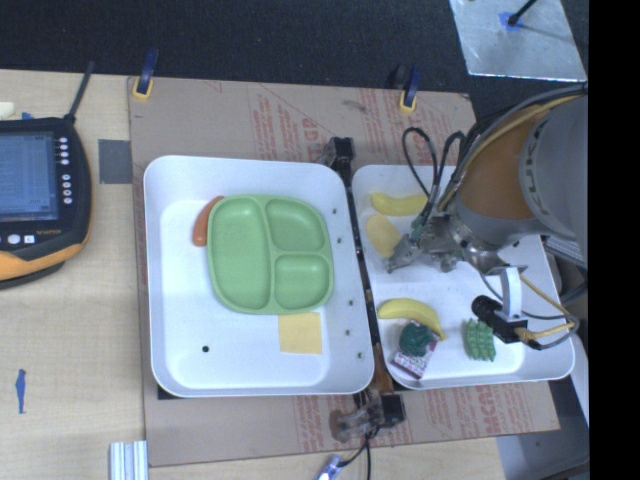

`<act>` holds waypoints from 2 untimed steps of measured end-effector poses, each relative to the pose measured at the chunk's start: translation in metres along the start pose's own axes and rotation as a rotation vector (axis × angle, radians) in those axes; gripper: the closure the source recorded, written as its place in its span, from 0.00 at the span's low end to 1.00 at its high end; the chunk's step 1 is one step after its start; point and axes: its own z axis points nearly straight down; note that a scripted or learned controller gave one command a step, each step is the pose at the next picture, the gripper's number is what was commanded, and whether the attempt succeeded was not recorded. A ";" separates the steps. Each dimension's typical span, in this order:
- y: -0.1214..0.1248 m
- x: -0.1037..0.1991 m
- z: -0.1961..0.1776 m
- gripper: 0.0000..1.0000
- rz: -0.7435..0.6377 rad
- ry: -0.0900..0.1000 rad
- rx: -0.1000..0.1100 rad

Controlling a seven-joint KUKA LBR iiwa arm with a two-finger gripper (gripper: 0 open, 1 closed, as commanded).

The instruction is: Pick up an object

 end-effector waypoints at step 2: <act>0.085 -0.043 -0.001 0.00 0.004 0.001 -0.002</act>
